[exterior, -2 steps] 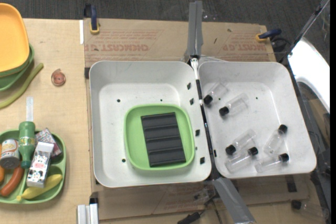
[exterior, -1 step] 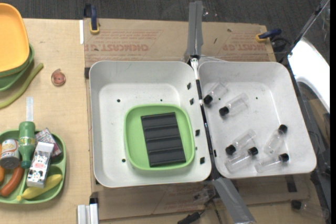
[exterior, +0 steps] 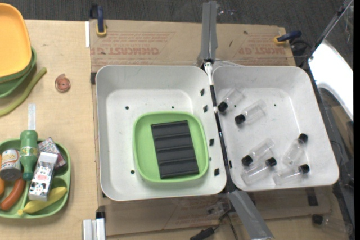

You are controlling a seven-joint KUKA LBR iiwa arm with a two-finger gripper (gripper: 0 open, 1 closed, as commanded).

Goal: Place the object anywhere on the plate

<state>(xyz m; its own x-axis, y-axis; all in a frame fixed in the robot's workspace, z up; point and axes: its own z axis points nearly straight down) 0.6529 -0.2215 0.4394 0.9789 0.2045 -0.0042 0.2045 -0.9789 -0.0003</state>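
Note:
A green square plate (exterior: 142,149) sits in the left white bin (exterior: 115,121), toward its front right. On the plate lies a dark grey ridged block (exterior: 175,149), covering most of the plate's middle. The right white bin (exterior: 318,115) holds several clear vials with black caps, among them one near the back left (exterior: 250,113), one in the middle (exterior: 257,153) and one at the front right (exterior: 290,172). All the vials lie flat on the bin floor, apart from each other.
On the bench left of the bins stand a stack of yellow and green dishes (exterior: 11,48) and a green tray of toy food (exterior: 34,180). A small pink item (exterior: 62,83) lies between them. Clamps (exterior: 99,21) hold the cardboard behind the bins.

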